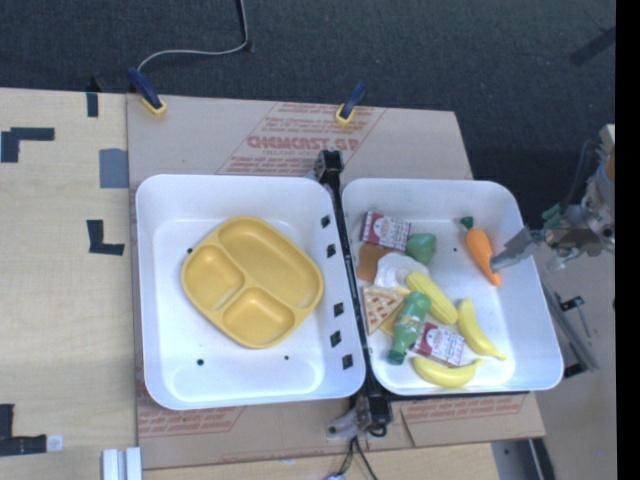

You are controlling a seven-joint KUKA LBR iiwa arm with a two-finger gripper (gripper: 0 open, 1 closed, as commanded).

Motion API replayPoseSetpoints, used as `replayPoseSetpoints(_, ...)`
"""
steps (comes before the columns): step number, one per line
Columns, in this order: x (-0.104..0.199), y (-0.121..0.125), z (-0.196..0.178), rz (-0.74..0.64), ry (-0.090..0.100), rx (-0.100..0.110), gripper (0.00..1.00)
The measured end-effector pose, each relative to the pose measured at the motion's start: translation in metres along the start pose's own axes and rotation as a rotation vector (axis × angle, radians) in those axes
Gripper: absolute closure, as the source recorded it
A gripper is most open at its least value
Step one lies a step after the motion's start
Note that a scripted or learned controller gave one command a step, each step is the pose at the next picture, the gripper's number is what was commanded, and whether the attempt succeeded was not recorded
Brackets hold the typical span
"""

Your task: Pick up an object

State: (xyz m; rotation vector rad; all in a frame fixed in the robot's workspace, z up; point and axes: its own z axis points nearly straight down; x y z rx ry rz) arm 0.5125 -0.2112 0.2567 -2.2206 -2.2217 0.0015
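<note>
right bin (520,368), nearest edge: bananas (445,371) curled beside a red-and-white packet (440,342) and green bottle (406,328). further up, a waffle wedge (378,308), green pepper (421,247), 2nd red packet (385,230), and the orange carrot (481,252) near the far rim. gripper (515,248) hangs just beside the carrot at the bin's rt wall, fingers' state can't be told. left bin (160,368) holds a yellow divided plate (252,281).

bright even light, soft shadows, slightly blurry, low resolution.
</note>
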Motion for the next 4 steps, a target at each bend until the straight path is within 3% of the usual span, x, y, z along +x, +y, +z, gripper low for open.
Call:
replayPoseSetpoints(1,0.005,0.026,0.17,-0.001,0.0,-0.005,0.0)
replayPoseSetpoints(2,0.069,0.127,0.17,-0.003,0.0,-0.007,0.0)
replayPoseSetpoints(3,0.068,0.127,0.159,-0.003,-0.003,-0.007,1.0)
replayPoseSetpoints(4,0.161,0.157,0.071,-0.003,0.002,-0.004,1.0)
